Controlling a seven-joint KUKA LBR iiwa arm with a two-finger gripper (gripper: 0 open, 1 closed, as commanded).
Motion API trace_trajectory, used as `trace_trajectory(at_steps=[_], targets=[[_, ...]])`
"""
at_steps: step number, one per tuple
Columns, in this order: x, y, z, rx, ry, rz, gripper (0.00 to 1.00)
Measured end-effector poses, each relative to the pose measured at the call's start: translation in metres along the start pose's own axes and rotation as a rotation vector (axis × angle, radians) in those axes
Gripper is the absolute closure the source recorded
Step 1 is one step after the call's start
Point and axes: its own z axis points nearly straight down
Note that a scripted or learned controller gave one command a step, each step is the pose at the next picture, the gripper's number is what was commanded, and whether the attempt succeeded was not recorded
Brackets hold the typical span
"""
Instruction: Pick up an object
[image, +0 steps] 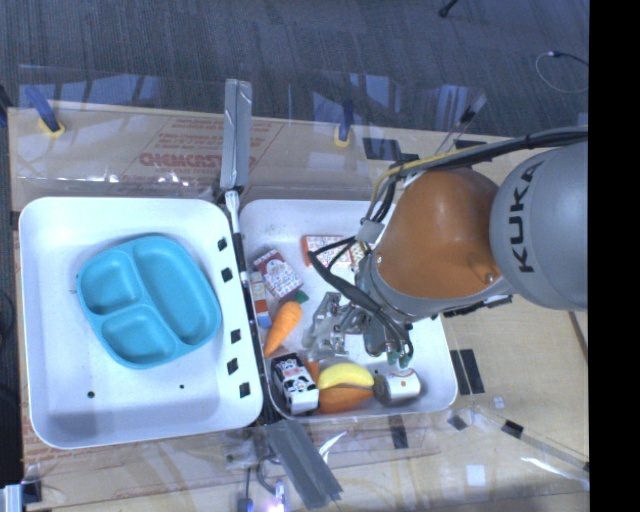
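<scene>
My gripper (335, 335) hangs low over the middle of the right bin (440, 385), under the orange wrist band. Its metal fingers point down-left toward the bin floor, just right of an orange carrot (283, 327). A yellow banana (346, 376) lies below the gripper on top of an orange fruit (345, 398). A small black-and-white carton (295, 382) sits at the bin's front left. A small white can with a red end (400, 386) lies right of the banana. A red-and-white packet (275, 272) and a patterned red box (328, 250) lie farther back.
The left bin (60, 400) holds a blue divided plate (150, 298). A divider with black clips (235, 320) separates the two bins. The big arm body (540, 230) covers the right bin's back right part.
</scene>
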Motion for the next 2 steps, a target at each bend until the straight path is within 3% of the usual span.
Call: trace_trajectory(at_steps=[1, 2], targets=[[0.003, 0.033, 0.000, 0.000, 0.001, -0.348, 1.00], [-0.115, 0.067, 0.001, -0.001, 0.000, -0.496, 1.00]])
